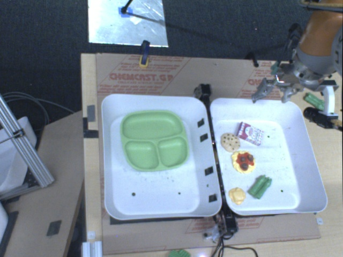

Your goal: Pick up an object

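gripper (274, 91) above far rim of right bin (308, 159), jaws spread apart, holding nothing; cookie (230, 141) and carton (250, 133) lie below.

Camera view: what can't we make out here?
- Arm: cut off by the top and right edges.
- Pincer: small and slightly blurred above the right bin's far rim; no object visible between its fingers.
- Purple packet: print too small to read.
- Yellow toy: shape too small to identify.
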Controlling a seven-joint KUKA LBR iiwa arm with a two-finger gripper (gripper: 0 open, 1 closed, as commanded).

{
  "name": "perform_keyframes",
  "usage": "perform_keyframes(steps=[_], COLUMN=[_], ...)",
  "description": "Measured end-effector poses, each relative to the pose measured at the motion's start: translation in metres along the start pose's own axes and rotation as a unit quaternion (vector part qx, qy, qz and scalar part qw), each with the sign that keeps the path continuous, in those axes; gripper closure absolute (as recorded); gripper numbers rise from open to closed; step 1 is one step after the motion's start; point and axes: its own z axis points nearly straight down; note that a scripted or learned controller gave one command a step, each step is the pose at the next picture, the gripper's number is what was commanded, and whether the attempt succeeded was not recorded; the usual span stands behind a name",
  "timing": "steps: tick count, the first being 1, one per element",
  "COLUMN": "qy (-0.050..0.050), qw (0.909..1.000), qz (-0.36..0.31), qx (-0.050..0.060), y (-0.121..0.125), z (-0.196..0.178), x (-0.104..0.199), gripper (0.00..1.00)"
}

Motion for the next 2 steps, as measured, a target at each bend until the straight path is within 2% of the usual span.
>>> perform_keyframes(steps=[1, 2], qy=[0.001, 0.001], qw=[1.0000, 1.0000], qz=[0.001, 0.002], qx=[0.004, 0.004], y=[-0.033, -0.054], z=[0.065, 0.153], x=[0.005, -0.012], gripper=[0.00, 0.00])
